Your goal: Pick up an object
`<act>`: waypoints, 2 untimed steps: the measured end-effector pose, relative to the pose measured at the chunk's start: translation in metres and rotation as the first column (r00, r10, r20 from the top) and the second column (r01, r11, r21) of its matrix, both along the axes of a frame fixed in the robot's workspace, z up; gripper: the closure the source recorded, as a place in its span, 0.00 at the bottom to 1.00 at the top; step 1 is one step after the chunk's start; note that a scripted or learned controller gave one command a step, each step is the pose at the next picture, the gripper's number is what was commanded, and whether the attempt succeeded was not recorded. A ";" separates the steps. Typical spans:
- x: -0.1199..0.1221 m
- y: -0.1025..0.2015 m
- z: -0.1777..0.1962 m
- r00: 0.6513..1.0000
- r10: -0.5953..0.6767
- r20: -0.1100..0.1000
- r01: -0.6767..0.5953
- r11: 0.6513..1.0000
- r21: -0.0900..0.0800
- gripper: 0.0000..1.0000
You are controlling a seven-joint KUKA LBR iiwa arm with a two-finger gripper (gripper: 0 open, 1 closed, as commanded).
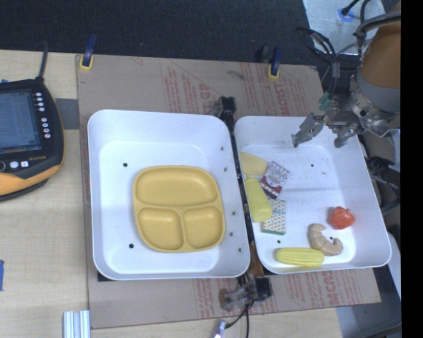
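My gripper hangs open over the far part of the right bin, its two fingers spread wide with nothing between them. Below it in that bin lie a pale yellow wedge, a red and white packet, a long yellow piece, a green patterned card, a corn cob, a tan shrimp-like toy and a small red tomato-like toy. All of these rest nearer the front than the gripper and apart from it.
The left bin holds a yellow divided tray. A tablet pendant lies on the bench at far left. Clamps sit at the cardboard's far edge and between the bins.
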State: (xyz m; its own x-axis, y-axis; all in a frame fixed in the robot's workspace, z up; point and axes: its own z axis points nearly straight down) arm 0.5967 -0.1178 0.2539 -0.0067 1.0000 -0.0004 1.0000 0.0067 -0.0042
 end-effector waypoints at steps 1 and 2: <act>-0.021 0.011 -0.144 1.000 -0.001 0.001 0.001 1.000 -0.001 0.00; -0.007 -0.060 -0.157 1.000 -0.005 0.010 0.005 1.000 0.000 0.00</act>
